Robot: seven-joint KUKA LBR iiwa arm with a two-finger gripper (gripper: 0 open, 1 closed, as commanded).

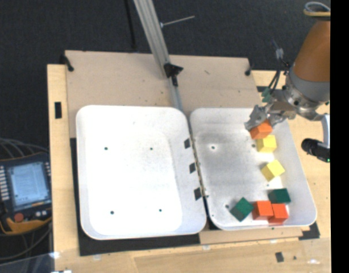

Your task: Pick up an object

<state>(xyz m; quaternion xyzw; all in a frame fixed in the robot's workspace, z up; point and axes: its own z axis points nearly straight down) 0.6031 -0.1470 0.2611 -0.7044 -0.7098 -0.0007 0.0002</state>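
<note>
Camera view: you see the gripper (261, 121) w/ jaws at the orange block (262, 129) in the right bin (231, 169), top-right corner; jaws seem clamped on it, but can't tell for sure. Yellow block (268, 144) just below, touching it.

Blocks (269, 169) along right side of right bin (231, 169); left bin (134, 169) beside it.

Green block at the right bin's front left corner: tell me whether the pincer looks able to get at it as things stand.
Probably yes. The green block lies uncovered, its left side free, though an orange block sits right against it. The pincer hovers at the bin's far side.
</note>
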